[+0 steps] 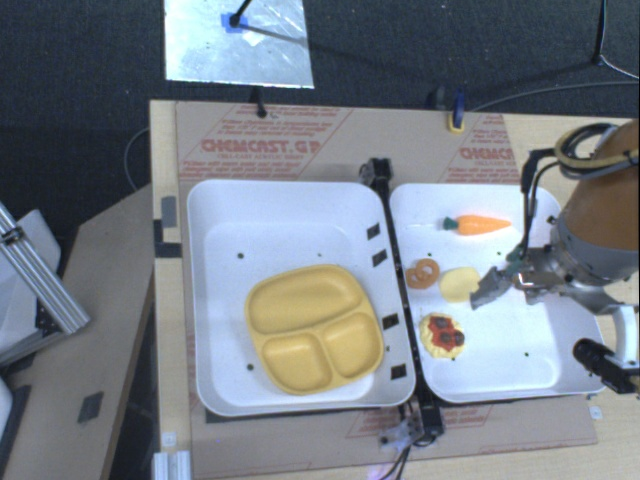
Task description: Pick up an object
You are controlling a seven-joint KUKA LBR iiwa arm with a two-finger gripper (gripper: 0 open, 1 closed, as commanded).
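Objects for picking all lie in the right bin (540,383): a toy carrot (480,225) toward its far edge, a small pretzel-like ring (424,273) against the wall shared with the left bin (215,268), a pale yellow piece (458,284) just beside the ring, and a mini pizza (444,336) nearer the front edge; the yellow divided tray (312,326) in the left bin looks like a drop target, not a pick. Gripper (490,291) sits low, just beside the yellow piece on its right, reaching in from the bin's right edge, which suggests that piece is the intended grasp. Nothing is visibly between the fingers, and whether they are apart or together cannot be told at this slant.
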